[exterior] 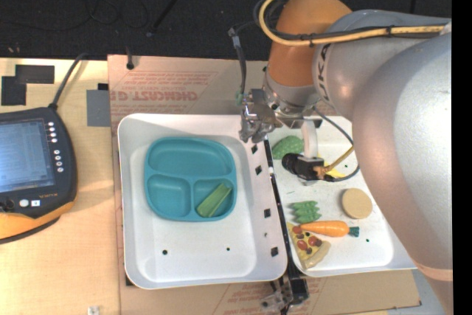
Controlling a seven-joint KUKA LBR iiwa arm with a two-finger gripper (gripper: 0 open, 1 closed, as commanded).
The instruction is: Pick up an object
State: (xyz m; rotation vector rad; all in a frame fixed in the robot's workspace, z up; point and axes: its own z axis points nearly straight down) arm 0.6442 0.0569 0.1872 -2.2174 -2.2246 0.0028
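Gripper (254, 123), grip state not discernible, at right bin's (365, 246) upper-left corner; green toy (285, 146) just beside it, carrot (324, 228) well apart.

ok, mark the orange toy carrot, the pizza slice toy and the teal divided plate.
orange toy carrot (326, 228): camera view, mid-body.
pizza slice toy (310, 248): camera view, centre.
teal divided plate (177, 158): camera view, bare top compartment.

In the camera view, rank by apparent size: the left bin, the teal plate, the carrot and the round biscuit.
1. left bin
2. teal plate
3. carrot and biscuit: about alike, the carrot longer, the biscuit wider; not ranked.
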